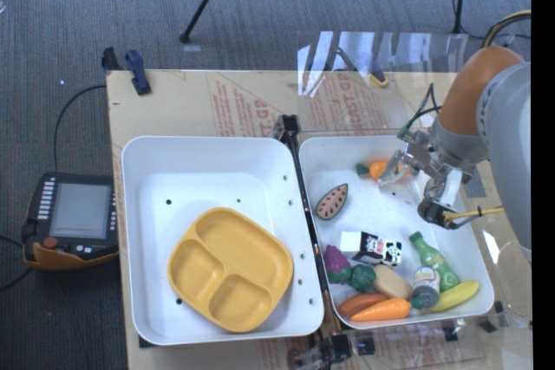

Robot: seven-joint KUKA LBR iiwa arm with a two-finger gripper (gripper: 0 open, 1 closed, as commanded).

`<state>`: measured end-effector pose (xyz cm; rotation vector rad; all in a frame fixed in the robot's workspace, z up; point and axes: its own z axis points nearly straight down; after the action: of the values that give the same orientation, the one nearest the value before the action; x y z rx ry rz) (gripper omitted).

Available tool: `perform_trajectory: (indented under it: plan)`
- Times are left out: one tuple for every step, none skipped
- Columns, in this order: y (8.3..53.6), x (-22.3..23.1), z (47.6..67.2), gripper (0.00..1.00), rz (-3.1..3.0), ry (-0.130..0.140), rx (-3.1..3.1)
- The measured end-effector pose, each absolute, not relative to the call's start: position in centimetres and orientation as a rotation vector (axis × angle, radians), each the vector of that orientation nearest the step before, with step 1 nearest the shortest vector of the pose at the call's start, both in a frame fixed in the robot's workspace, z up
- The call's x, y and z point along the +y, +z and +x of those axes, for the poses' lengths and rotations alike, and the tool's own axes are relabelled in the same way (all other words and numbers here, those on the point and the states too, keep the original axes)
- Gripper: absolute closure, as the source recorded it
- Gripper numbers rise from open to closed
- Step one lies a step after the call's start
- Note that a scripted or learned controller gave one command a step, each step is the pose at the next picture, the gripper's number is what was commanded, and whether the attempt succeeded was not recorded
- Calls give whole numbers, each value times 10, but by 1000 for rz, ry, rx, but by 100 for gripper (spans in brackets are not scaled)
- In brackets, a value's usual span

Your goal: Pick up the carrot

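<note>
Reaching into the right bin [481,269], the jaws [401,166] sit at the far end, right beside a small orange carrot [379,170] w/ green top. Looks like contact or nearly so, but can't tell how far open the jaws are, or if they hold anything. Carrot is on the bin floor, not lifted, so grasp + lift are prob. left to do. A 2nd, larger carrot [381,310] lies well away at the near end. Writing: red mirrored print on the surface [217,104], unreadable; milk carton [379,249] has cow pattern, no legible text.

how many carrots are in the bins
2: one carrot near the right bin's far edge beside the end effector, one carrot at its near edge. Others may be hidden.
</note>
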<state>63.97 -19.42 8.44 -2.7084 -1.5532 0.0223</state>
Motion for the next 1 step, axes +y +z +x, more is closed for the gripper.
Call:
perform_trajectory:
  plan:
    - [82, -190, 637, 0, -2944, 57, -983]
